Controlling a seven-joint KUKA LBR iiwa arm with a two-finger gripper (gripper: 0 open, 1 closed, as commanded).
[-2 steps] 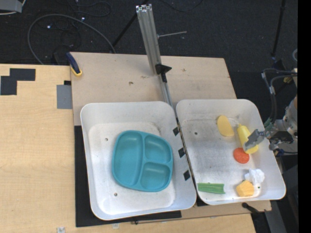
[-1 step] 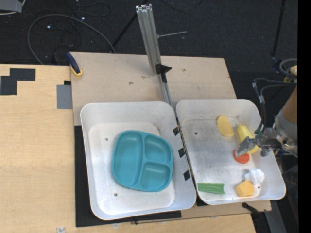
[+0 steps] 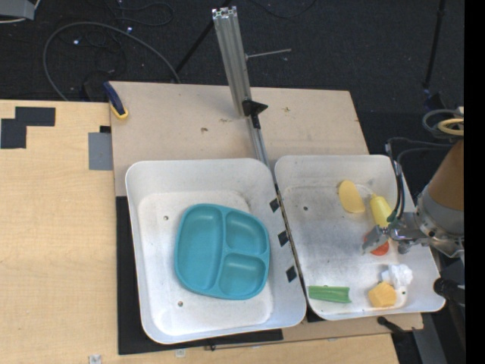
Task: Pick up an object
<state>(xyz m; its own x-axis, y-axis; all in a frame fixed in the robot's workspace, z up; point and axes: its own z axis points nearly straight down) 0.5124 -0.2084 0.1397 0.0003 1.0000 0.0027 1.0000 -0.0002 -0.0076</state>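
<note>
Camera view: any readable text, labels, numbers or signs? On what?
None readable.
Teal divided plate in the left bin: plain, no print.
Right bin items, yellow pieces, green piece, orange piece: no marks visible.
Black tabs between the bins: blank.
Tool and wooden bench: no lettering I can make out.

- One camera sits high above the bench — it looks down at a slant.
- It is far enough back to see both white bins — left bin and right bin.
</note>
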